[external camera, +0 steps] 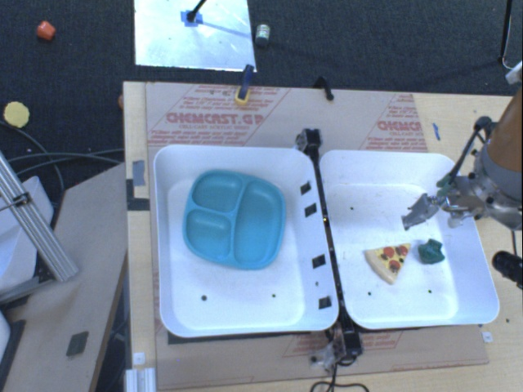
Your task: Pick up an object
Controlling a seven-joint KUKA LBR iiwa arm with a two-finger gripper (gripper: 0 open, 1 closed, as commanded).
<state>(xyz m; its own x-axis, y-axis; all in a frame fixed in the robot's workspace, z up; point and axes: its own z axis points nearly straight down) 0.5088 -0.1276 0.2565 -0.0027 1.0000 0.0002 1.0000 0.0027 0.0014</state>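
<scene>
2 white bins sat side by side on counter (212,113). Landmark: pizza slice (389,261), toy, lying flat in right bin (458,300). Small dark-green lump (431,251) just right of slice, apart from it. Tool (418,212) hung above-right of slice, over bin floor, nothing between fingers; finger spread impossible to tell. Left bin (176,300), left of slice across divider, carried blue 3-compartment plate (235,220).
</scene>
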